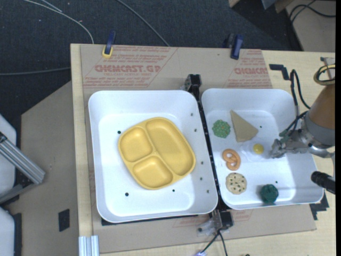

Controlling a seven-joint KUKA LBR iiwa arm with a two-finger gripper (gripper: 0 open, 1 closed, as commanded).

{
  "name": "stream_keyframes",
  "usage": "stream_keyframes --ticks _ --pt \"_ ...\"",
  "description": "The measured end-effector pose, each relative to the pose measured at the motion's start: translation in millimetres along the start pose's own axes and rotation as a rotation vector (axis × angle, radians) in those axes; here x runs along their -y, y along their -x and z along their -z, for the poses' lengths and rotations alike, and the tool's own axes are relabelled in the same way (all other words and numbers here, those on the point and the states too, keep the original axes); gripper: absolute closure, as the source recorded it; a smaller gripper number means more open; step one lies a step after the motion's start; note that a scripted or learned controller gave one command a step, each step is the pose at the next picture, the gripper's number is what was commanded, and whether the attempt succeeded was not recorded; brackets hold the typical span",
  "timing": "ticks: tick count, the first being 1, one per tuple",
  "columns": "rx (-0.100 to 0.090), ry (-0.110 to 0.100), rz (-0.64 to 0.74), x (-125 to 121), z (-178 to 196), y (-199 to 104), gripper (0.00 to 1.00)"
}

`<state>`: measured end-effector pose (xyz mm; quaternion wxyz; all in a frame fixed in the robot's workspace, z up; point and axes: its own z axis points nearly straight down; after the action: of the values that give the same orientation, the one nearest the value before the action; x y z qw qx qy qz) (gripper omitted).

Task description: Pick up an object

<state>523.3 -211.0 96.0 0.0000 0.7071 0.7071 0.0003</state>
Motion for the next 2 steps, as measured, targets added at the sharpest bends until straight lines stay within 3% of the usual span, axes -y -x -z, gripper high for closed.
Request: stream_keyframes --ticks 2 --pt "0.004 0.007 0.002 -7 109 3 1.0"
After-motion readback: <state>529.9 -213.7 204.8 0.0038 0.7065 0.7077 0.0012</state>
